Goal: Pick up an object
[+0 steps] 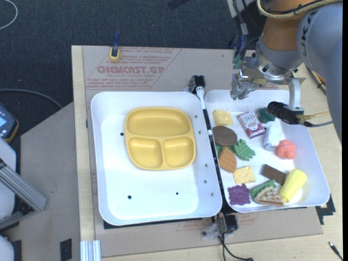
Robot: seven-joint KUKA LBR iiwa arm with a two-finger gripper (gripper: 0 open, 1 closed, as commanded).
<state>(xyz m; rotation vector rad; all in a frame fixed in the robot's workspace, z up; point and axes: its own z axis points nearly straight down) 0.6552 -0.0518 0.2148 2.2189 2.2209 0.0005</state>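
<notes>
While the claw [240, 91] is hung over the right bin's [318, 165] far edge, its state cannot be told; nothing is seen gripped.

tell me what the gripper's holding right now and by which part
Nothing visible: the gripper hangs over the right bin's far edge, with no toy food between its fingers.

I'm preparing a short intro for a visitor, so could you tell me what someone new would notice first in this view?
First, the yellow divided plate, alone in the left bin. Next, the colourful toy food crowded into the right bin, such as a yellow corn cob and purple grapes. The gripper hangs over that bin's far edge.
</notes>
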